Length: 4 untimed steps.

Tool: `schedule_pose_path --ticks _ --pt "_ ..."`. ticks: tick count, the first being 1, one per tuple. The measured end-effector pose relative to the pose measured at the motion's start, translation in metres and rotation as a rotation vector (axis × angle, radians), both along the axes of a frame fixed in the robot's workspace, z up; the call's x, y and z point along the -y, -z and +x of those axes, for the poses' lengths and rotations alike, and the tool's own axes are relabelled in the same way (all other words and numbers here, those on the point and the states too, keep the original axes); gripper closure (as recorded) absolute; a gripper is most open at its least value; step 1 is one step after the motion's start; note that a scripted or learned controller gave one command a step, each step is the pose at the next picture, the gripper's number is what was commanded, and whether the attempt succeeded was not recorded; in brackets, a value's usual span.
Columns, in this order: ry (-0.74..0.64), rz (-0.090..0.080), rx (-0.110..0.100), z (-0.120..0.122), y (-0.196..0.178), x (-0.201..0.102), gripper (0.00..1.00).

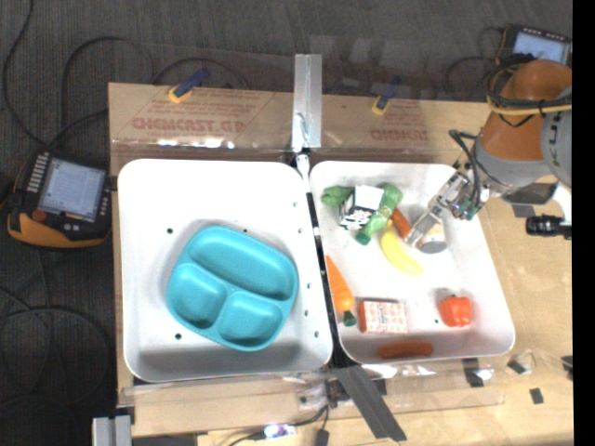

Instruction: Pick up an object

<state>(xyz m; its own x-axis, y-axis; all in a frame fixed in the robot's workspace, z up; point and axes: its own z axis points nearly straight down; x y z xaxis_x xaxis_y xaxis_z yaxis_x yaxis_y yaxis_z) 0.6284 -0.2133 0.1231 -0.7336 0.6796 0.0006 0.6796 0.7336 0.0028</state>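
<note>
I have the gripper [429, 233] low in the right bin [493, 291], beside the banana [403, 254]; nothing lifted yet (its opening I can't tell), so the pick remains.

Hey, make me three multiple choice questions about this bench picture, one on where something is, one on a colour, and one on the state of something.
1. Where does the divided tray lie?
A. left bin
B. right bin
C. on the floor

2. What colour is that tray?
A. red
B. teal blue
C. yellow

3. How does the carrot lie?
A. stacked on the tray
B. inside the right bin, along its left wall
C. hanging from the gripper

Answers: 1 A, the tray rests in the left bin. 2 B, it is plainly teal blue. 3 B, the carrot rests by the right bin's left wall, apart from the gripper.
</note>
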Motion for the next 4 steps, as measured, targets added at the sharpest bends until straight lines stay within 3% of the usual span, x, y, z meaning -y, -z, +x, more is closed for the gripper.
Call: schedule_pose_path --ticks 1,2,3,4 --pt "0.039 -0.002 0.007 0.012 0.035 0.008 0.0" --pt "0.038 -0.003 0.015 0.014 0.024 0.007 1.0" --pt "-0.351 -0.009 0.008 0.033 0.034 -0.014 1.0" --pt "-0.644 -0.002 0.004 0.023 -0.073 -0.099 1.0"
